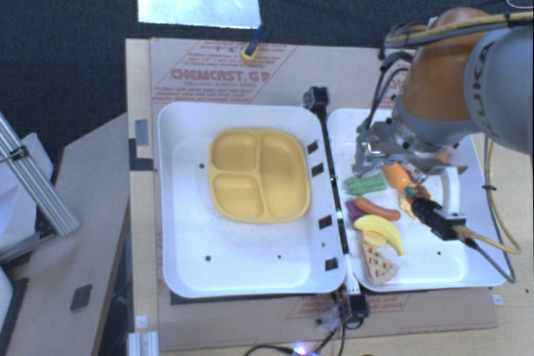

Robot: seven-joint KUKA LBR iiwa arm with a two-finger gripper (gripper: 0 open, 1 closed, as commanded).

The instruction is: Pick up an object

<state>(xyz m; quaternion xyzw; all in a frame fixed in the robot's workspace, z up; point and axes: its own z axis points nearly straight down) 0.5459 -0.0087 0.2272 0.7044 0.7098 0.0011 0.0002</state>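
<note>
**Arm hangs over toy food in right bin, pick not yet made**

The grey and orange arm (455, 75) reaches in from the right and hovers over the far half of the right bin (467, 267), its gripper (373, 147) low above a cluster of toy food. Whether the gripper is open or closed cannot be told from this angle, and nothing is seen held in it. Just below the gripper, towards the camera, lies a green pod (365, 183), its long axis running roughly left to right across the bin. Beside it to the right sits an orange carrot (395, 176), and nearer the camera a sausage (377, 207), a banana (380, 230) and a pizza slice (379, 267), all close together near the bin's left wall. The green pod looks the nearest candidate: it lies a short way nearer the camera than the gripper, so the coming move would seem to call for a small shift that way and a descent, closing across the pod's short side. Crowding by the carrot could spoil the grasp. The left bin (188, 263) holds a yellow divided plate (259, 175), well apart from the arm
</note>
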